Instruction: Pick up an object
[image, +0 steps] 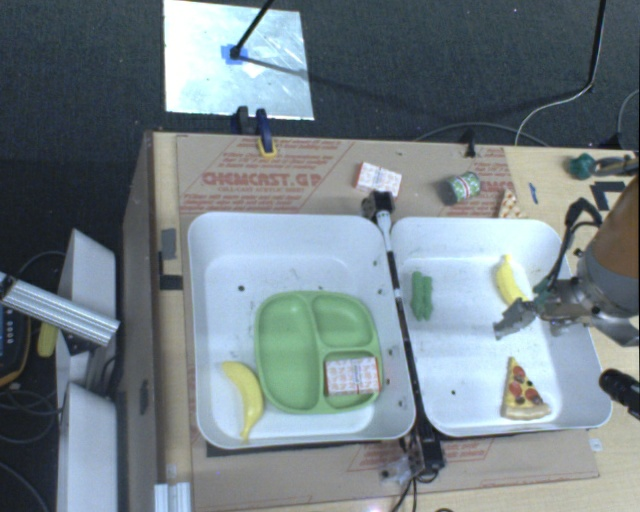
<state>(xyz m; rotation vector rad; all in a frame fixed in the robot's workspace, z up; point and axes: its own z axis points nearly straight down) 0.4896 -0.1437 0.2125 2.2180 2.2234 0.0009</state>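
Hand (512, 322) blurred; banana (509, 280) partly hidden behind it.

Left bin (210, 300): divided plate (300, 360) at centre, cracker packet (352, 377) in plate's near-right compartment, banana (245, 396) just left of plate. Right bin (470, 240): pickle (422, 296) at left, second banana (509, 279) far right, pizza slice (523, 392) near right.
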